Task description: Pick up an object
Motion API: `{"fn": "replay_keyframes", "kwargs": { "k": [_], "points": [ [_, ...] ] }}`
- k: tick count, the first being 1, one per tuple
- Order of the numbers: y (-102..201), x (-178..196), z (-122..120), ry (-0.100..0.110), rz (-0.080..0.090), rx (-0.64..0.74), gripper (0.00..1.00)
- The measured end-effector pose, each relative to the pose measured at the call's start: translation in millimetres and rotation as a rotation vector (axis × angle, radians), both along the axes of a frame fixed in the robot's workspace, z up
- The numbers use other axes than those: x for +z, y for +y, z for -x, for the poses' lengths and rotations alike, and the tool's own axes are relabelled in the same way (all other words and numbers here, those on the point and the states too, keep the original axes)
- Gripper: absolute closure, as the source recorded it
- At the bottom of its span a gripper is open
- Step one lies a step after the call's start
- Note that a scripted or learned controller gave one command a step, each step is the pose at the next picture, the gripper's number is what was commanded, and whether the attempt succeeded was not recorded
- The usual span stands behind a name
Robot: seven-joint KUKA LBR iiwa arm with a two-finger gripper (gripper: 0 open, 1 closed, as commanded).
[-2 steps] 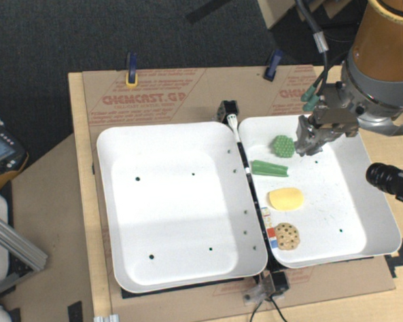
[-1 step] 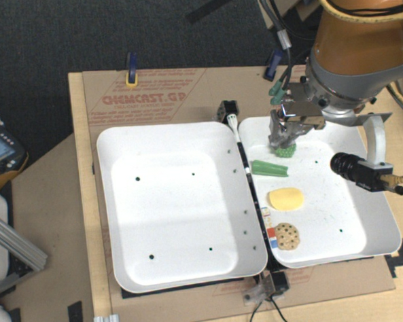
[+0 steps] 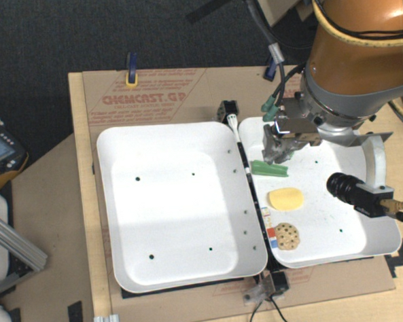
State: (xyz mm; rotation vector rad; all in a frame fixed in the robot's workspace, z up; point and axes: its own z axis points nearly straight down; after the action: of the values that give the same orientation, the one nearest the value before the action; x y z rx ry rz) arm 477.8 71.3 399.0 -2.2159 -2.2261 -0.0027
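Fingers [image 3: 277,155] hang over a green block [image 3: 268,168] near the right bin's [image 3: 356,246] far-left corner; their opening cannot be told. Block looks light, stiff; grip its long sides.

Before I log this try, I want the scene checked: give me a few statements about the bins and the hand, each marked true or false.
1. The yellow disc lies in the right bin. True.
2. The cookie lies in the left bin. False: it is in the right bin, near the divider.
3. The hand is over the right bin, by the green block. True.
4. The green block sits nearer the camera than the cookie. False: it lies farther back, beyond the yellow disc.
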Motion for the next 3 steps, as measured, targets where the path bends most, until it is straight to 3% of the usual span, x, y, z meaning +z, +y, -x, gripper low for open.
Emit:
{"fn": "replay_keyframes", "kwargs": {
  "k": [1,2,3],
  "points": [
    [-13,-1,-2,0.001,0.002,-0.006,1.00],
    [12,90,-2,-0.011,-0.001,-0.001,1.00],
    [-77,37,-1,0.006,0.004,-0.015,1.00]
  ]
}}
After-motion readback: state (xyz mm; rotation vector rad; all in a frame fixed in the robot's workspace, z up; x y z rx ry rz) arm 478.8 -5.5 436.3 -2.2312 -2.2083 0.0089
